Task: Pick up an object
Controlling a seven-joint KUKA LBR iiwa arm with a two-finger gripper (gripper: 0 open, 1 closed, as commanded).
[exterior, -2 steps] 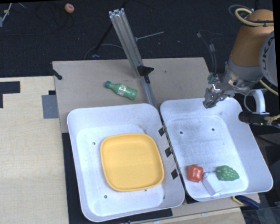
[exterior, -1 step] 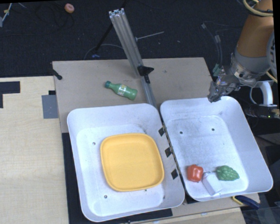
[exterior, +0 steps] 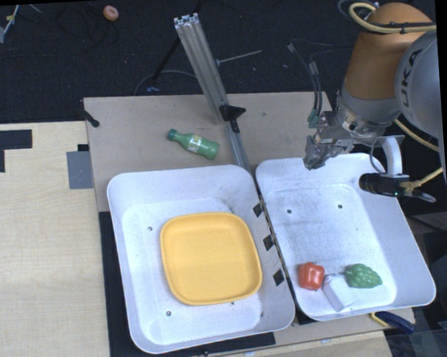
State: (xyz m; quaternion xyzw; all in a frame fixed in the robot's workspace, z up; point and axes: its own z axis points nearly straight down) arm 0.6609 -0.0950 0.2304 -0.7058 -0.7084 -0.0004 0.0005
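My gripper hangs over the far edge of the right bin, nothing visible between its tips. At the near end of that bin lie a red pepper, a green bumpy toy and a small white block, close together and well away from the gripper. A yellow square plate lies flat in the left bin.
A small green bottle lies on its side on the bench behind the left bin. A slanted aluminium rail stands behind the bins, ending near the divider. Black clips line the seam between the bins.
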